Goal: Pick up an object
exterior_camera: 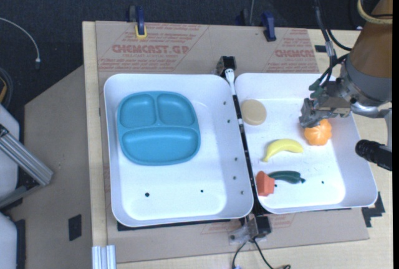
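Near to far, the right bin (349, 196) was read first. At its lower left a carrot-like toy (277, 179) lay, a matte orange-red stub joined to a dark green top, its long axis running left to right. Just above it a yellow banana (282, 149) was seen, smooth and curved, also lying roughly left to right. Farther up and left, a flat tan disc (254, 111), cookie-like and dull, rested near the divider.

At right of centre in the frame, an orange fruit (318, 133), round with a slightly dimpled look, was judged the likeliest target: it lay directly below and touching the gripper (317, 113), its upper edge overlapped by the grey metal. Being round, it offered no long axis to align with. Whether the claw was spread or pressed together could not be told, as it was seen end-on against the fruit.

In the left bin (168, 202), a glossy blue divided plate (159, 127) with three compartments was set, well apart from the arm.
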